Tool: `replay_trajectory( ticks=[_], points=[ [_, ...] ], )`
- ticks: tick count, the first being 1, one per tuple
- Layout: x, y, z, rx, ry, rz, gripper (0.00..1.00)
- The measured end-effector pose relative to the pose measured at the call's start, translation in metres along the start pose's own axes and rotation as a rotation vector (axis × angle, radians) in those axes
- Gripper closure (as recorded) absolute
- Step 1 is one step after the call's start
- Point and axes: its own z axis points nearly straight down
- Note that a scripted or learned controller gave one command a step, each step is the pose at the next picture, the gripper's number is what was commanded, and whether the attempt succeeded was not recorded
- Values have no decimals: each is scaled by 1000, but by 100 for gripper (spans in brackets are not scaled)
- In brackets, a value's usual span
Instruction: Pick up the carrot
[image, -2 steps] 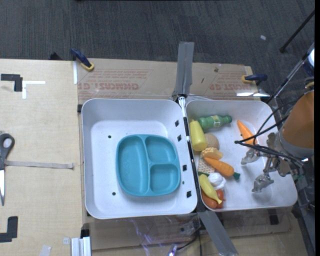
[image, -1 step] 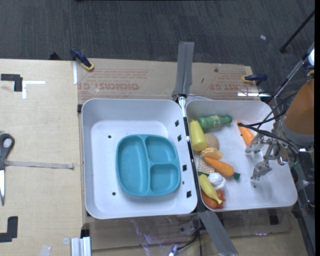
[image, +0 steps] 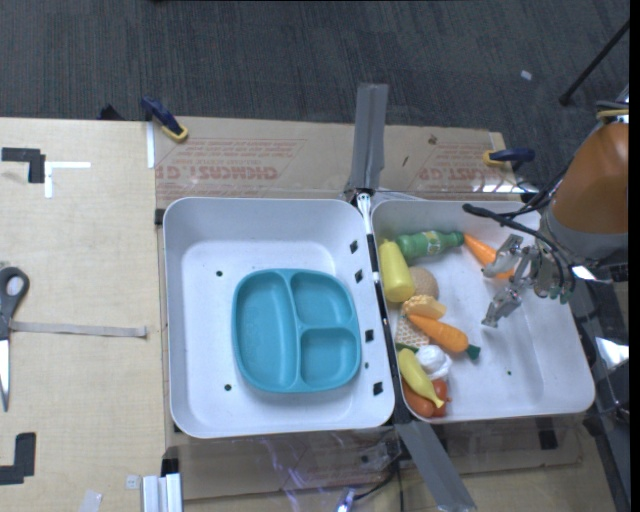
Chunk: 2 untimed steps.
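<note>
A teal divided plate (image: 297, 330) sits alone in the left bin (image: 190, 400). In the right bin (image: 545, 395), toy food crowds the left wall; the carrot (image: 440, 331) lies there, its long axis running lower right, below and left of the gripper (image: 503, 300). An orange piece (image: 480, 250) rests beside the gripper. The fingers hang slightly apart, holding nothing.

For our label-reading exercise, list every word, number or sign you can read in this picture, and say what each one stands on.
Cardboard sheet behind the bins: red printed lettering in two patches, left and right, upside down from this view and too blurred to quote.
Green bottle in the right bin: any label is too small to read.
Nothing else carries readable text.
</note>
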Motion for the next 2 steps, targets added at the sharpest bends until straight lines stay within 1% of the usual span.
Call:
replay_trajectory(
  ticks=[1, 2],
  points=[
    [-2, 1, -11, 1, -8, -3, 100],
    [8, 41, -64, 1, -3, 166, 100]
  ],
)
